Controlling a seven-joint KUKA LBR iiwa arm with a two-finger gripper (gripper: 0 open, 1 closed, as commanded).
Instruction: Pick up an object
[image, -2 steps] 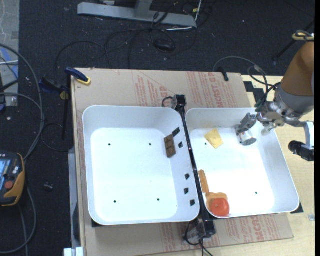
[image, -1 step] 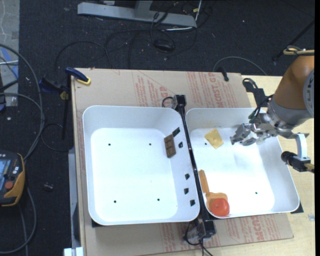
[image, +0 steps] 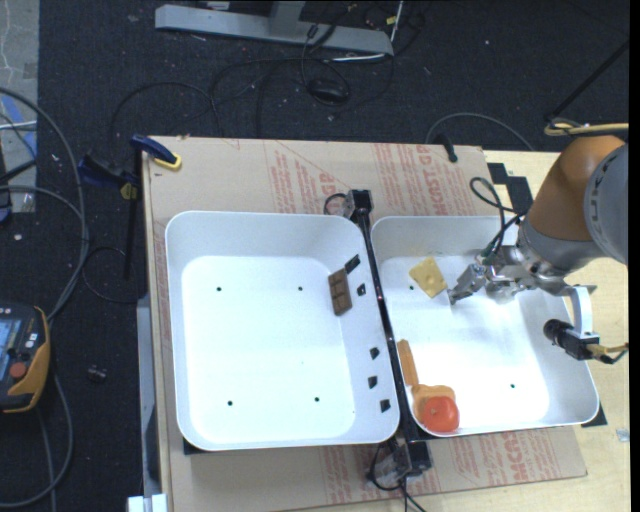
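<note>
Inspection, left to right, all positions taken from my tool. Well to its left, across the divider in the left bin, a brown block lies against the near wall; out of reach without a long traverse. Below and left of my tool, in the right bin, a wooden-handled piece with a red-orange ball end sits jammed into the front corner; a grab there risks striking the bin wall, in my judgement. Just left of my tool lies the yellow wedge, flat on the floor, close to the tips but not between them. My tool hangs low, and I cannot tell whether it is released or clenched. Main risks: closing beside the wedge and nudging it away, or the tips skidding over so thin a piece
</note>
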